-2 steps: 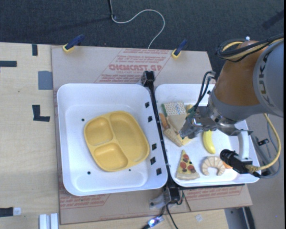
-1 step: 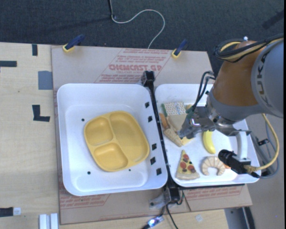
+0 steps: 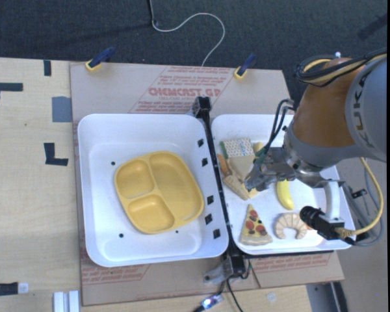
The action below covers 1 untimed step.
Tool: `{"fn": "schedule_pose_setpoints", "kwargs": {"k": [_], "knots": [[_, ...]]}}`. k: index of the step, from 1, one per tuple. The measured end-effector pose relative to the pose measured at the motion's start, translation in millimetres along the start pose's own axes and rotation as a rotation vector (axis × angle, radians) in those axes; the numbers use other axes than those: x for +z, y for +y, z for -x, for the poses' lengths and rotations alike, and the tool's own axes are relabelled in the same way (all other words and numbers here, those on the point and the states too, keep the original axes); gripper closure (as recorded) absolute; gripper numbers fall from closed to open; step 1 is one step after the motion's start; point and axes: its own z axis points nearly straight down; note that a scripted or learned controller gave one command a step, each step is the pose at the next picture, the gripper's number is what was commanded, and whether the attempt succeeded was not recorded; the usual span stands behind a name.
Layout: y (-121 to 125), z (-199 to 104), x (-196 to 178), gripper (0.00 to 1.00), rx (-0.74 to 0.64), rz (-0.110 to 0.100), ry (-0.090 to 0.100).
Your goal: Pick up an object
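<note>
The right bin (image 3: 273, 247) holds several toy foods. A pizza slice (image 3: 254, 227) and a croissant (image 3: 292, 225) lie near its front wall. A yellow banana (image 3: 285, 194) lies just right of the arm's wrist. A beige wedge of bread (image 3: 233, 186) and a speckled square piece (image 3: 237, 149) lie by the bin's left wall. My gripper (image 3: 253, 181) hangs low over the right end of the bread wedge, its tips dark against the items below. I see nothing lifted in it.
The left bin (image 3: 91, 174) holds a yellow divided plate (image 3: 158, 192). The arm's grey and orange body (image 3: 328, 125) covers the back right of the right bin. A black divider (image 3: 211, 168) runs between the two bins. Cables loop at the arm's right.
</note>
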Motion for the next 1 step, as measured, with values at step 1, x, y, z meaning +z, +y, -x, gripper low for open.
{"fn": "schedule_pose_setpoints", "kwargs": {"k": [1], "knots": [[-0.5,-0.3,0.3,1.00,0.000,0.000,0.000]]}}
